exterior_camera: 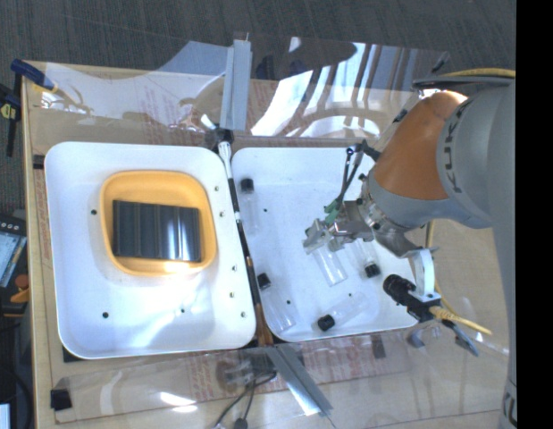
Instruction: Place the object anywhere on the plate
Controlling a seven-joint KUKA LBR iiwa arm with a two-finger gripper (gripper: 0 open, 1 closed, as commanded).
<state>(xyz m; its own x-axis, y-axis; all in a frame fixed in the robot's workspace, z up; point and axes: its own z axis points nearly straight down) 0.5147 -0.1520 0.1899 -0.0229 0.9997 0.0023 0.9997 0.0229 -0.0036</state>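
Note:
A yellow plate [156,189] with a dark ridged centre lies in the left white bin [71,311]. Several clear vials with black caps lie in the right bin [285,181]: one by the left wall [247,188], one lower left [269,293], one near the front [340,315]. My gripper [323,238] hangs low over the middle of the right bin, far right of the plate. A clear vial [333,264] lies just under and in front of it, and a black cap [372,269] sits beside that. I cannot make out whether anything is between the fingers.
A raised divider [241,239] runs between the two bins. The arm's orange and grey body [428,164] covers the right bin's far right side. Clear sheeting and a metal rail [236,83] stand behind the bins.

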